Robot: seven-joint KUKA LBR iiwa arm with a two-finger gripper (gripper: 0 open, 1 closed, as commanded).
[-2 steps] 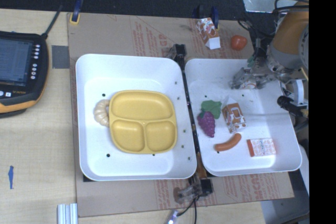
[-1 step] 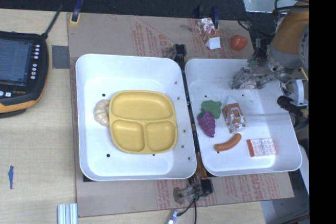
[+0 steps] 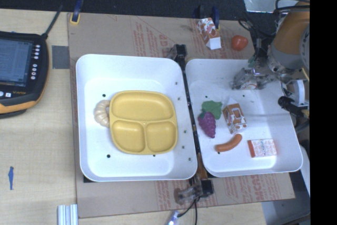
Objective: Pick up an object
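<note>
The right bin holds a bunch of purple grapes, a green leafy piece, a small brown-and-white box, a hot dog sausage and a flat orange packet. My gripper hangs over the far part of this bin, behind the box and apart from every item. The grey arm with its orange band comes in from the upper right.
The left bin carries a yellow divided plate with a pale bread-like item at its left side. Behind the bins lie a small carton and a red tomato. A teach pendant sits far left.
</note>
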